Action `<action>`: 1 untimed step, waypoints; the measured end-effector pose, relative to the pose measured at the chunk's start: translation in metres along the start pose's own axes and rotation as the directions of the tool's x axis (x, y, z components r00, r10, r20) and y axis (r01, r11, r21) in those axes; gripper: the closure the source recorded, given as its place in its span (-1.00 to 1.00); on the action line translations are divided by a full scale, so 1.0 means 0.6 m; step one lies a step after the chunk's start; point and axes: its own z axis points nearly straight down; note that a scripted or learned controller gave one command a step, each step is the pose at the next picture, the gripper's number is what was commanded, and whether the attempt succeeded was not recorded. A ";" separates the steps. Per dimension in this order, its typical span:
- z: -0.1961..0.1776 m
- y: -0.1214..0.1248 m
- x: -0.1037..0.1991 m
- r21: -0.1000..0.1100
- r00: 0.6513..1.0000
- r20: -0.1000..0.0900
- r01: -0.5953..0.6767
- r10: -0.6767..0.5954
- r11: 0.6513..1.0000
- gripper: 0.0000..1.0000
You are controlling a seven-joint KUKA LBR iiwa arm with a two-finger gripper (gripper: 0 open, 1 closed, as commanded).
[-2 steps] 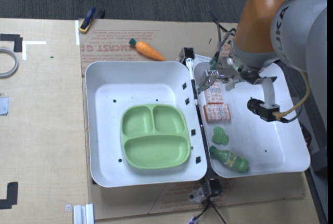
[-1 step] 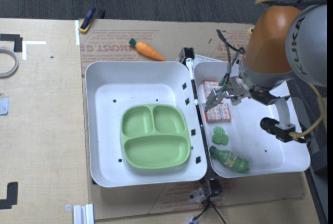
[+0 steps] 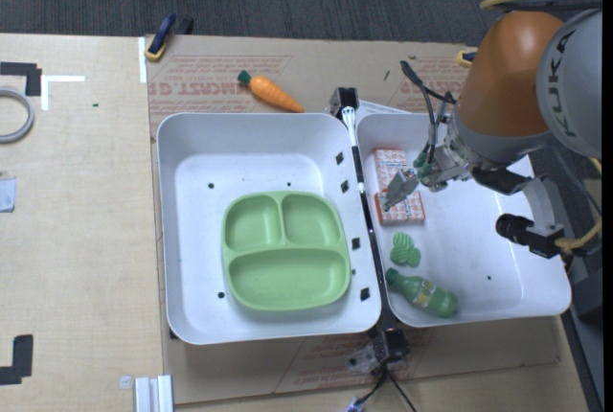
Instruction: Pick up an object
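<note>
The hand hovers over the red-and-white packet at the right bin's left edge; whether it grips, I cannot tell. Best to descend straight, centre on the packet, then close before lifting.

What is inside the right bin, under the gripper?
The right bin holds a red-patterned box beneath the gripper, a green toy and a green bottle. The arm covers the bin's far right.

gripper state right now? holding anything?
Gripper: low in the right white bin, over the red-and-white patterned flat box. Open or shut cannot be told from this view, and nothing is seen held.
</note>
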 end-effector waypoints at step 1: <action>0.000 0.031 0.011 0.000 0.994 0.001 0.110 -0.110 0.994 -1.00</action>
